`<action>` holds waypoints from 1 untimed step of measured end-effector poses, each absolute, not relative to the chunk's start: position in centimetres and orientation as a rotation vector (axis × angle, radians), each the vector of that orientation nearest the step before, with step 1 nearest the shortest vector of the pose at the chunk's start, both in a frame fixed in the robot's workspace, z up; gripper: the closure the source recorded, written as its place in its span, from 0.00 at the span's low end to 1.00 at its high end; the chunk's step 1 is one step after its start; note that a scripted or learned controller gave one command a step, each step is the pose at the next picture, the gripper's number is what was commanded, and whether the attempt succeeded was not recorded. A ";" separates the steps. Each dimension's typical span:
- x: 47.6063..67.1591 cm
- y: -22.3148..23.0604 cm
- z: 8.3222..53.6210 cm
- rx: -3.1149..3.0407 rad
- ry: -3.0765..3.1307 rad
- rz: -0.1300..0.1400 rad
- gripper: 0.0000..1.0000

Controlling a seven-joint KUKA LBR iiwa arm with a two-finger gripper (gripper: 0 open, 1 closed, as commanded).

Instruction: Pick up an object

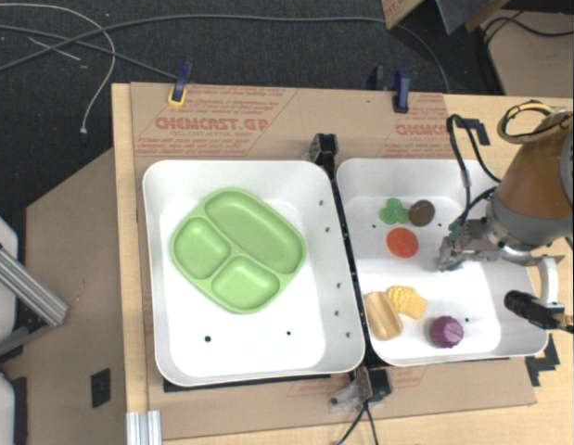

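The right bin [472,179] holds several small objects: a green piece [392,212], a brown ball [421,213], an orange-red ball [402,242], a yellow corn piece [406,300], a tan bread-like piece [383,316] and a purple object [445,331]. My gripper [451,253] reaches in from the right and sits low in the bin, just right of the orange-red ball and below the brown ball. No object shows between its tips.
The left bin [166,193] carries a green divided plate [235,248]. A black clamp [324,146] sits between the bins at the back. Cables [467,156] loop over the right bin's far corner. Cardboard surrounds both bins.
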State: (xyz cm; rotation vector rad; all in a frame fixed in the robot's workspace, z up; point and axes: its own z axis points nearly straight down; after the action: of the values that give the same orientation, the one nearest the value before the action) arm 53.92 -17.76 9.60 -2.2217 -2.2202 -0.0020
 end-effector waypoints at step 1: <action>53.7 -17.9 14.0 -2.224 -2.224 -0.003 1.00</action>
State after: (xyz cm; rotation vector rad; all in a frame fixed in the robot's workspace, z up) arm 53.72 -17.86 13.96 -2.2241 -2.2243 -0.0033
